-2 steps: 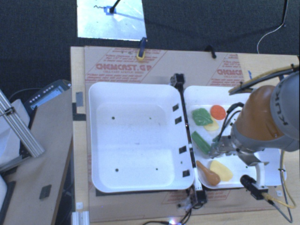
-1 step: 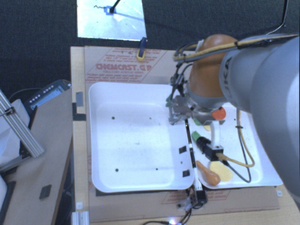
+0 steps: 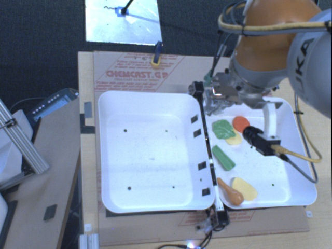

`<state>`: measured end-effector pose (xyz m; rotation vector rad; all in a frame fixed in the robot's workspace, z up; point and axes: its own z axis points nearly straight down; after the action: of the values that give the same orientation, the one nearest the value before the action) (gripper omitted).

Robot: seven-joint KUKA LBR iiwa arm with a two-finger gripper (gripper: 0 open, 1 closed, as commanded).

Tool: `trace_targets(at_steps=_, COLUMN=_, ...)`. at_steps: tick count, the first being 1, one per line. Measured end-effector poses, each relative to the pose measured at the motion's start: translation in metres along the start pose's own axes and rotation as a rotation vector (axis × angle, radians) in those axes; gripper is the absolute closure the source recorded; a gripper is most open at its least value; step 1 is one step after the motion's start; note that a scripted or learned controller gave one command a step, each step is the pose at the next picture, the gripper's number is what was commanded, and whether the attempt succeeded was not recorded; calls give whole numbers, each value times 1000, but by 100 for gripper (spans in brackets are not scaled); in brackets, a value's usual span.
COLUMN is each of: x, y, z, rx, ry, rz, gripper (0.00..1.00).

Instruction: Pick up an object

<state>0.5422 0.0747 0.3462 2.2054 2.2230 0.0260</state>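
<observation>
The right bin (image 3: 290, 191) holds several small toy items. A green leafy piece (image 3: 223, 128) lies beside a red-orange round piece (image 3: 240, 122) and a pale yellow piece (image 3: 234, 139). Further forward lie a green block (image 3: 223, 157), an orange pear-shaped piece (image 3: 231, 192) and a yellow piece (image 3: 246, 189). My gripper (image 3: 212, 104) hangs over the bin's back left corner, just behind the green leafy piece, and nothing shows in its grasp. The arm's orange and grey wrist (image 3: 270, 40) hides the bin's back edge.
The left bin (image 3: 150, 149) sits next to the right one, joined by a black clipped divider (image 3: 205, 149). A black cylinder with a yellow cable (image 3: 262, 140) hangs from the arm over the right bin. Cardboard (image 3: 135, 71) lies under both bins.
</observation>
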Motion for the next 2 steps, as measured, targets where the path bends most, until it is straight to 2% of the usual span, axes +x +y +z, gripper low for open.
trace_targets(at_steps=1, x=-68, y=-17, z=8, rx=17, ry=-7, rz=13, gripper=100)
trace_targets(at_steps=2, x=-70, y=50, z=12, rx=14, ry=-6, rz=4, gripper=100)
